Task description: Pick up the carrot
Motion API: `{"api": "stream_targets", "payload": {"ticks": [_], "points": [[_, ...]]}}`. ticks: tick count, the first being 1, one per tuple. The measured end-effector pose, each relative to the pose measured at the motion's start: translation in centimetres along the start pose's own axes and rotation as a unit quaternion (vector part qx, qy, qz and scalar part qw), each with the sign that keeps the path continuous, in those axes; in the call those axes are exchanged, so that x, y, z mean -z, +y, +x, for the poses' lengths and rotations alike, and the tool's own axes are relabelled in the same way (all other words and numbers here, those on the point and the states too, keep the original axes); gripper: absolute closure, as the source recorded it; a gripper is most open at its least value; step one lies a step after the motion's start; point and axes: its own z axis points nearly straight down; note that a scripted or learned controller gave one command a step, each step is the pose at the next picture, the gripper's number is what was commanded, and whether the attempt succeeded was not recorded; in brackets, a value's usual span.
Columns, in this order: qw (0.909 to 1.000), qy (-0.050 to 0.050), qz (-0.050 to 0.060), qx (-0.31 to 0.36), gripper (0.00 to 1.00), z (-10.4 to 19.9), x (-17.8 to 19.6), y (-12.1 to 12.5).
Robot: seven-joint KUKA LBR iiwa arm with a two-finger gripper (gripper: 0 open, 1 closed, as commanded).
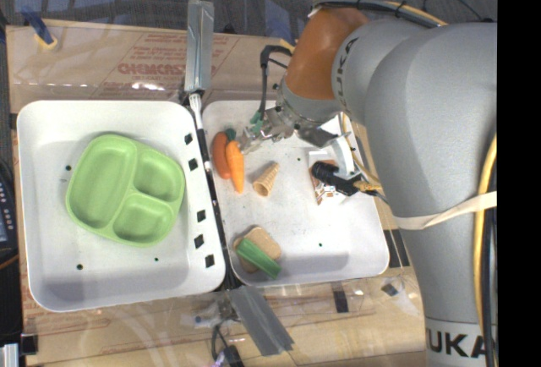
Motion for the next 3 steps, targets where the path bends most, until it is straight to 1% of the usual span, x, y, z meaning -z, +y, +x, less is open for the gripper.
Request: {"api": "stream_targets", "payload": {"ticks": [1, 2, 3], "points": [[1.0, -0.002, 0.0, -0.001, 0.0, -0.2, 0.0, -0.1], [0.9943, -0.002, 0.004, 0.106, 0.0, 5.8, 8.3, -2.3], [0.9991, -0.004, 0.005, 0.042, 0.0, 1.7, -1.3, -7.0]]}}
